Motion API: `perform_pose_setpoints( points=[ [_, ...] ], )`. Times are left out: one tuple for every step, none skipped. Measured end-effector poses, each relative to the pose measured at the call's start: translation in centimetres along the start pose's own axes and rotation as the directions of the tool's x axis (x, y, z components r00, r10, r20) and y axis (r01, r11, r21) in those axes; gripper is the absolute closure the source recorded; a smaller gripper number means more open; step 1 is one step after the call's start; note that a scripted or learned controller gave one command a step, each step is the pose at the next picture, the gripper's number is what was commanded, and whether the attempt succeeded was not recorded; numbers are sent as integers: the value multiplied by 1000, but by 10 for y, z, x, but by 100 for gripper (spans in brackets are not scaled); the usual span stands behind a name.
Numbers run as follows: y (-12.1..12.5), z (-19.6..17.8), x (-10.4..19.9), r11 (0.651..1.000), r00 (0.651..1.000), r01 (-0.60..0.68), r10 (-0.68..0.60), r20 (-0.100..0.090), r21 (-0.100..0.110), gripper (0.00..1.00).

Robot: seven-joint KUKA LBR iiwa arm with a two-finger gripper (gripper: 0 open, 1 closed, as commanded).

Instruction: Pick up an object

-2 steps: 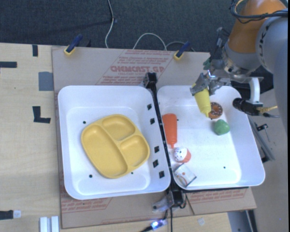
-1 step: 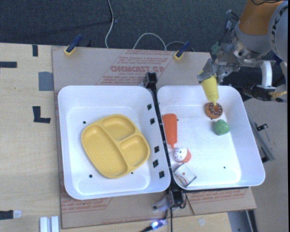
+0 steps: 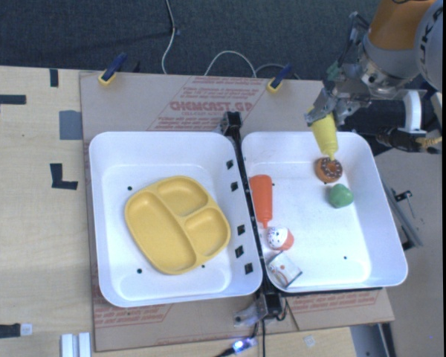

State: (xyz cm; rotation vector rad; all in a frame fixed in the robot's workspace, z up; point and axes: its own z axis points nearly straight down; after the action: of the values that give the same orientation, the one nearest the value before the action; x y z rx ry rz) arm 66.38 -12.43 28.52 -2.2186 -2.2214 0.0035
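My arm reaches in from the right, wrist tilted down over the right bin (image 3: 372, 266). My fingers (image 3: 323, 117) are clamped on a yellow bottle (image 3: 326, 135), which hangs slanted below them, its tip just above a brown doughnut (image 3: 328, 170); a green ball (image 3: 340, 195) lies beyond.

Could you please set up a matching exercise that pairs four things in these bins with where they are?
Things:
1. yellow divided plate
2. orange carrot
3. green ball
4. yellow bottle

Places:
A. right bin, along the centre divider
B. between the gripper's fingers, lifted
C. left bin
D. right bin, just below the brown doughnut

Pairs: 1-C, 2-A, 3-D, 4-B
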Motion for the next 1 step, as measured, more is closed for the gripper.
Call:
perform_pose_setpoints(
  points=[
    [-25, 1, 48, 1000, 1000, 3, -3, -1, 2, 100]
  ],
)
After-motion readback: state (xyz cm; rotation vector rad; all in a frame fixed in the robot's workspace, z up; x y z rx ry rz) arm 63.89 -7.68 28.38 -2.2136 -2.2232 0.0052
